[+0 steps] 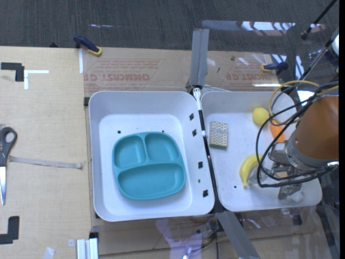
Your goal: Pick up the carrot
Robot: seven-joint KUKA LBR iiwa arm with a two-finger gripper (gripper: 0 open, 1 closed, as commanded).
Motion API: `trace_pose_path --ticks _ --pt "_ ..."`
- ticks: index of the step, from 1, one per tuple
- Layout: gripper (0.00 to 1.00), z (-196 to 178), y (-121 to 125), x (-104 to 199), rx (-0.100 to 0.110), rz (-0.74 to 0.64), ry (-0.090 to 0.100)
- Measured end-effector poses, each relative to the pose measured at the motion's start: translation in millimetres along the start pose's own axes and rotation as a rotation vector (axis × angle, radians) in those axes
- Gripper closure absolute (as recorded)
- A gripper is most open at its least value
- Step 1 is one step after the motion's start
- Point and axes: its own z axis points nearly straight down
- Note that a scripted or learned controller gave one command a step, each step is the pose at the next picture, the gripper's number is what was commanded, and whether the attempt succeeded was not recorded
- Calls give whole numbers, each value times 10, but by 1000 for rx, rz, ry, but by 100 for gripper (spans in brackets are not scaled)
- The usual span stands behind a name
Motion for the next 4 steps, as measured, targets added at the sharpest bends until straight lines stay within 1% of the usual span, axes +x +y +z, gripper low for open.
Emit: trace_pose_path --ticks 4 --pt "0 0 0 0 0 0 0"
